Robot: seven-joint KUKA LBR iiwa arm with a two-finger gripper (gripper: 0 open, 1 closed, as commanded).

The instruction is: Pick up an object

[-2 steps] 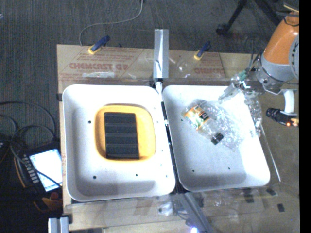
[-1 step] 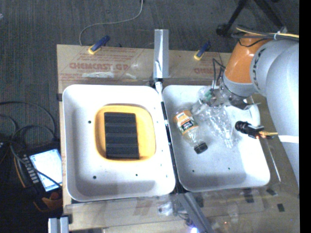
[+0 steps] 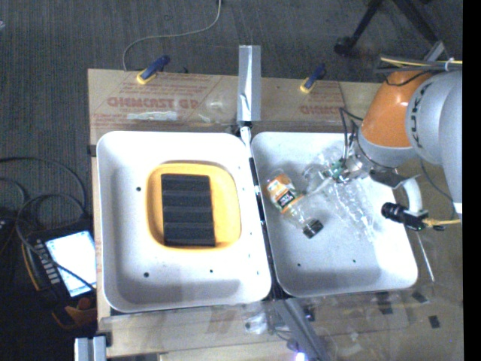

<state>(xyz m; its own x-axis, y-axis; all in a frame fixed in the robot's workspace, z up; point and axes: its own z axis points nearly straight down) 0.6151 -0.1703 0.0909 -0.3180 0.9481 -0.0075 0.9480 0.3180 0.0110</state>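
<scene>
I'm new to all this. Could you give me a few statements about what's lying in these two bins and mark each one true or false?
1. The yellow tray with a black block lies in the left bin. True.
2. A small bottle with an orange label lies in the right bin. True.
3. The bottle stands upright. False: it lies on its side.
4. The arm reaches over the left bin. False: it is over the right bin.
5. Crumpled clear plastic lies in the right bin. True.
6. Both bins are black. False: both are white.
</scene>
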